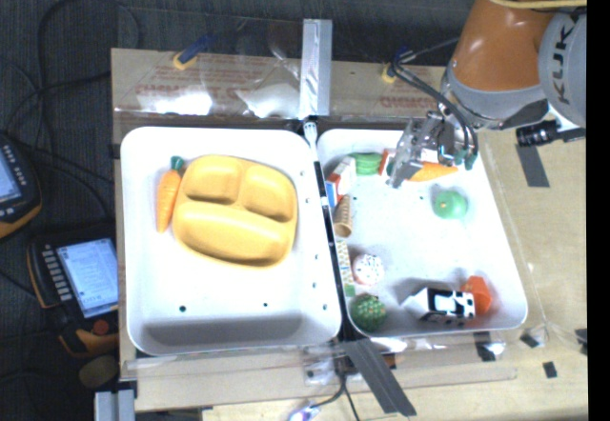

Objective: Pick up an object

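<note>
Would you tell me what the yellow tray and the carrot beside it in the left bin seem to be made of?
Yellow tray: looks like moulded plastic, smooth and slightly glossy, judging by its rounded compartments and soft highlights. Carrot: probably a plastic toy, uniform orange with a green tip; its finish is too small to tell.

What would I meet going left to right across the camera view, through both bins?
Orange toy carrot → yellow sectioned plastic tray → green round toy by the divider → black-and-white toy cow → orange toy at the right bin's corner.
</note>
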`<state>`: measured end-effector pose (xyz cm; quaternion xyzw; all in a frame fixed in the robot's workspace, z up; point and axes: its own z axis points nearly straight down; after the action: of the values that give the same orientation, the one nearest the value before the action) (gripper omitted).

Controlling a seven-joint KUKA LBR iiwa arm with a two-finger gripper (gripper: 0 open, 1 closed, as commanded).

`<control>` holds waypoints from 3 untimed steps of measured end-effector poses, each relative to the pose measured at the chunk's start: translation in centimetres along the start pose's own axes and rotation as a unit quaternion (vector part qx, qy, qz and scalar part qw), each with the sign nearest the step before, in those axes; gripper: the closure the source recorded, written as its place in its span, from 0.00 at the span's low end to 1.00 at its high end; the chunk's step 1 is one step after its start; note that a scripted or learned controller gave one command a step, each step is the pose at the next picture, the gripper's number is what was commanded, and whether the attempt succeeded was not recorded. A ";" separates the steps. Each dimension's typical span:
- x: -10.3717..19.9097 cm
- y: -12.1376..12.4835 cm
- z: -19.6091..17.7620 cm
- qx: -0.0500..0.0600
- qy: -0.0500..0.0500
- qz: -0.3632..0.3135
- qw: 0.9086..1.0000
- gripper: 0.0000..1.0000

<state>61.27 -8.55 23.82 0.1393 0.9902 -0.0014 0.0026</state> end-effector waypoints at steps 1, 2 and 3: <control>-0.1 0.0 -0.9 0.001 -0.001 0.000 1.000 1.00; -0.2 0.0 -1.9 0.002 -0.003 0.000 1.000 1.00; -0.3 0.0 -2.8 0.002 -0.004 0.000 1.000 1.00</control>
<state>61.52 -8.60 26.63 0.1390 0.9903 -0.0042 0.0066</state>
